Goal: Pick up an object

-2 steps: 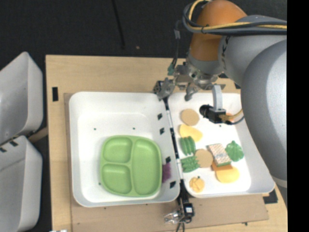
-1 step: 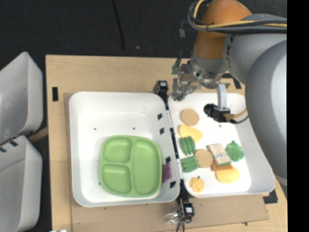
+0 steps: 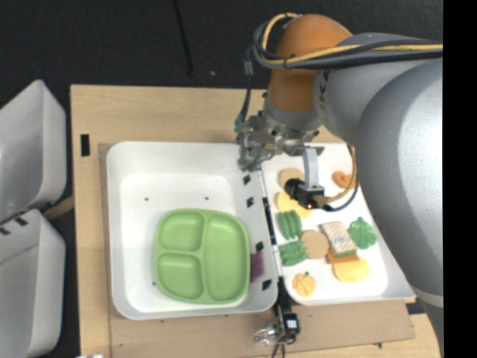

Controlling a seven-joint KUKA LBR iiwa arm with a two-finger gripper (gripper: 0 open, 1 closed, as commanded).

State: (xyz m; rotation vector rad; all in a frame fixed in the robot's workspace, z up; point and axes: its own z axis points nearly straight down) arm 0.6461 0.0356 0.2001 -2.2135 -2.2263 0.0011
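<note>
My gripper [image 3: 252,154] hangs below the orange wrist band, over the far end of the wall between the two bins. The right bin [image 3: 373,286] holds several toy foods: a tan round piece [image 3: 289,177], a yellow piece [image 3: 286,201], two green vegetables [image 3: 289,224] [image 3: 294,254], a tan cookie [image 3: 314,245], a sandwich slice [image 3: 337,237], a green leafy piece [image 3: 363,232], an orange-yellow piece [image 3: 351,270], a small yellow pumpkin [image 3: 303,283] and an orange ring [image 3: 341,178]. I see nothing held at the gripper.
In the left bin [image 3: 134,170] lies a green divided plate [image 3: 203,256], with a small purple item [image 3: 258,263] by the bin's right wall. The grey arm covers the right bin's far right side. A cable clip [image 3: 272,334] sits at the bench front.
</note>
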